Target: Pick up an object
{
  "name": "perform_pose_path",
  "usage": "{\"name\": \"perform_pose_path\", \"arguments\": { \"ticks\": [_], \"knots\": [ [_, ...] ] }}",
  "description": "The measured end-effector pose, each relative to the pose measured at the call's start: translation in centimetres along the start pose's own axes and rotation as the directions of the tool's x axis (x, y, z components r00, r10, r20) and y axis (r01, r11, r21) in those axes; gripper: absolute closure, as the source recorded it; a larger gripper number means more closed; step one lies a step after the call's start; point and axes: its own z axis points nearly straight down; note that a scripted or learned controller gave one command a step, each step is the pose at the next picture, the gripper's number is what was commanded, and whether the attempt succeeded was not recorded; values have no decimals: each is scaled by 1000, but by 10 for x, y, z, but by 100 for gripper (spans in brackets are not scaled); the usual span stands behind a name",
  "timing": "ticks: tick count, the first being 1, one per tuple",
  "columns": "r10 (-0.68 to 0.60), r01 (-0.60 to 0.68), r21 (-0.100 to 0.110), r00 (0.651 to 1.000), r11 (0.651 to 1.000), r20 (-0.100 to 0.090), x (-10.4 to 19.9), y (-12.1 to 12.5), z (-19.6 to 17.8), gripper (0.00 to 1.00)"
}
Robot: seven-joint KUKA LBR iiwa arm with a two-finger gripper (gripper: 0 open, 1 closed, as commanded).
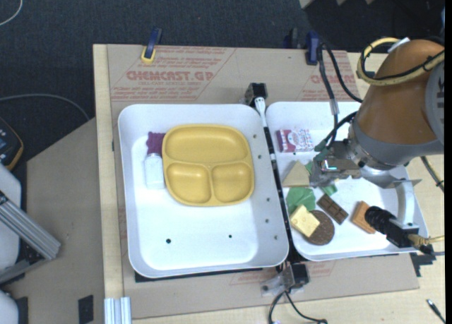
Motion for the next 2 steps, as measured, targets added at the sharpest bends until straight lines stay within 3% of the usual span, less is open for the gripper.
{"name": "perform_pose_path", "arguments": {
  "ticks": [2],
  "knots": [
    [3, -3, 4, 1000, 1000, 0, -4, 11, 16, 100]
  ]
}}
